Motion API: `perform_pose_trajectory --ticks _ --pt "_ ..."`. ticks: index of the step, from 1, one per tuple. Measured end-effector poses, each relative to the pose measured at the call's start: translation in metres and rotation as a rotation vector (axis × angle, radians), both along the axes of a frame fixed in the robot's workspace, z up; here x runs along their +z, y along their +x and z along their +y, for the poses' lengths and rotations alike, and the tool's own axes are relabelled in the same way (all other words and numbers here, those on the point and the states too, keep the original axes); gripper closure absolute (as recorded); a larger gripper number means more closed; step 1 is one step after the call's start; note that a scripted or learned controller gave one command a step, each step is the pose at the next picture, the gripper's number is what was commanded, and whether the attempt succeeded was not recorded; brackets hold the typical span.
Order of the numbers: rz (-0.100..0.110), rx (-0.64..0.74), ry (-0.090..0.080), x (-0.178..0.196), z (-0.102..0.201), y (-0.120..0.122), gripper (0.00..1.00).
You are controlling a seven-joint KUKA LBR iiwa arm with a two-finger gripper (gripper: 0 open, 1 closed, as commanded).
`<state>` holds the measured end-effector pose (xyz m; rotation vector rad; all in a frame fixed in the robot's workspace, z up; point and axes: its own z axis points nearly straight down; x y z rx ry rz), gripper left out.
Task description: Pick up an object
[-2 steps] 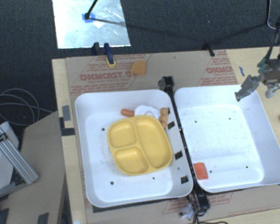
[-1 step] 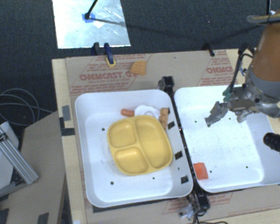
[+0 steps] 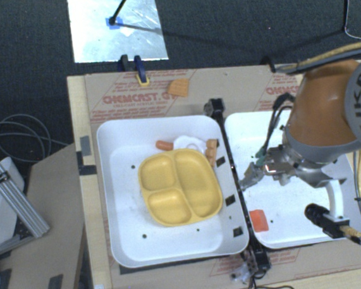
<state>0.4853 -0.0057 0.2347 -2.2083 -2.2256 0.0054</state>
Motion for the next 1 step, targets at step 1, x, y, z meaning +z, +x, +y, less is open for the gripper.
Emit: perform_pose_trajectory --ticks 1 --pt "-0.021 -0.014 -0.008 0.1068 -0.0906 0.0021 0.00"
